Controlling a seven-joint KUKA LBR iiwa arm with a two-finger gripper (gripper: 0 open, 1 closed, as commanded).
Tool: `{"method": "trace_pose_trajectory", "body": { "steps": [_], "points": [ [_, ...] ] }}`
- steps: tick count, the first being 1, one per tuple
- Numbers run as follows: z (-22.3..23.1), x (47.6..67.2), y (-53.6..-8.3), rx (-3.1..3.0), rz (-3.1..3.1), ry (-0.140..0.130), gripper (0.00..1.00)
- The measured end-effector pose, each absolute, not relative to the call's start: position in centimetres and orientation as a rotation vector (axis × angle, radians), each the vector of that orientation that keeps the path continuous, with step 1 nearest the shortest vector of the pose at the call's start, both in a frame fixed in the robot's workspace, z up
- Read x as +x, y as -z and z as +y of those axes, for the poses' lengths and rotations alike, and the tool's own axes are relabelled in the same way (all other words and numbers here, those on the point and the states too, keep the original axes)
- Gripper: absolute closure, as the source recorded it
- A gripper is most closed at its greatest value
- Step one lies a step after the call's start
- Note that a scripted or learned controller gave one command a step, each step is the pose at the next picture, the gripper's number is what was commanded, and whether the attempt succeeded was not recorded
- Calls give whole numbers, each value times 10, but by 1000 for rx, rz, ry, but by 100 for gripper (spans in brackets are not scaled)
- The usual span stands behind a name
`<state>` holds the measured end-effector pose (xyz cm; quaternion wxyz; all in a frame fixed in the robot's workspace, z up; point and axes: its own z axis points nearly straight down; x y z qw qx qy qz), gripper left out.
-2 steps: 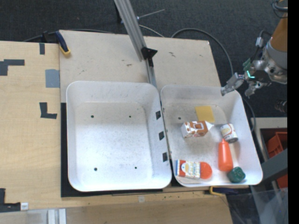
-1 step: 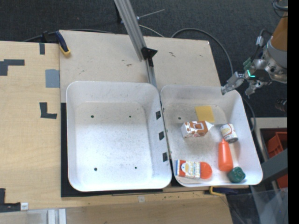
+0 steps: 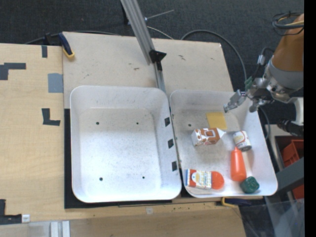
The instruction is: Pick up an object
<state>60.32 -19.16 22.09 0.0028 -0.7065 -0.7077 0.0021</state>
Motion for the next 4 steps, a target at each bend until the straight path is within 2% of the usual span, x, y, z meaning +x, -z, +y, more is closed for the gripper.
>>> {"method": "trace_pose_trajectory", "body": {
  "steps": [2, 3, 4],
  "points": [
    [-177, 613, -100, -2214, -2220, -8, 0],
    [-177, 614, -114, -2217, -2224, -3, 100],
    [-178, 618, -157, -2222, -2225, 2, 100]
  ]
}}
